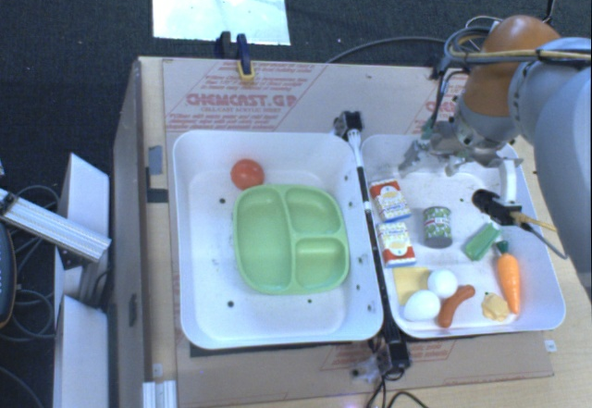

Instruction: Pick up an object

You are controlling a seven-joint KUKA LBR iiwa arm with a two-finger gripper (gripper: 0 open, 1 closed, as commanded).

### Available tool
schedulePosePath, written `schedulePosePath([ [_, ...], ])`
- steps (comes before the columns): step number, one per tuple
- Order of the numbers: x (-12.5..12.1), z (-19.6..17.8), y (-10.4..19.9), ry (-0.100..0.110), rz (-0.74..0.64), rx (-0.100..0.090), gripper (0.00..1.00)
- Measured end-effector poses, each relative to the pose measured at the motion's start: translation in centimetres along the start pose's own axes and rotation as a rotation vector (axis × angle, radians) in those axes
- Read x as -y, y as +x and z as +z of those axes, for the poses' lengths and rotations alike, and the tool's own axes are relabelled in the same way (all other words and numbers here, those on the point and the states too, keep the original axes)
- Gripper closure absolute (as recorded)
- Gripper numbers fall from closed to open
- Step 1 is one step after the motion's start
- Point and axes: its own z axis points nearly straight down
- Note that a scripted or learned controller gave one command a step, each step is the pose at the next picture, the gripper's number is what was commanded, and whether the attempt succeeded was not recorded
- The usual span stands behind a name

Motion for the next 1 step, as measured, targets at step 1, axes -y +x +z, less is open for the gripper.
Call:
schedulePosePath([
  [1, -0.12, -1.15, -0.01, -0.004, -0.002, 0.001, 1.00],
])
